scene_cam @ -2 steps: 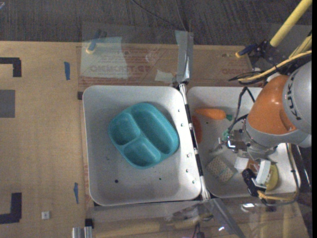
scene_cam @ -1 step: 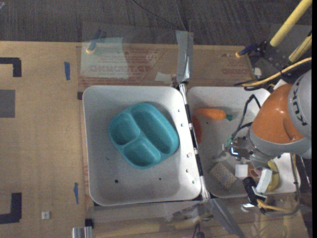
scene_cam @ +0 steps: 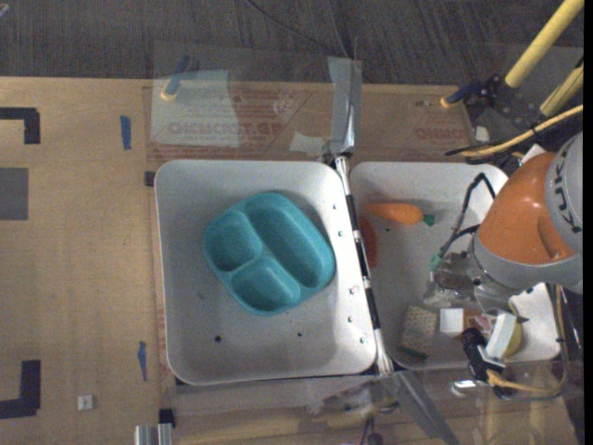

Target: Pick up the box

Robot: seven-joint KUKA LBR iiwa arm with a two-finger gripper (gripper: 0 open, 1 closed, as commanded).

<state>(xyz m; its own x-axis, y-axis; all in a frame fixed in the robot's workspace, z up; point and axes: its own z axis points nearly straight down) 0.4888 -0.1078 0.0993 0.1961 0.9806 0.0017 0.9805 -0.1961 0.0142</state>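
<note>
- Box (scene_cam: 419, 330), tan and speckled, lay near the front edge of the right bin (scene_cam: 408, 185).
- End effector (scene_cam: 451, 278) hung just above it; its grip state could not be told.
- Teal divided tray (scene_cam: 269, 250) sat mid left bin (scene_cam: 185, 202).
- Carrot (scene_cam: 393, 213) lay near the right bin's back edge.

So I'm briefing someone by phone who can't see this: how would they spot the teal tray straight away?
Find the two white bins side by side and take the left bin, the one away from the arm. The divided teal tray lies tilted near its middle. It has three compartments, and the orange carrot-like item and the clutter lie in the other bin.
</note>
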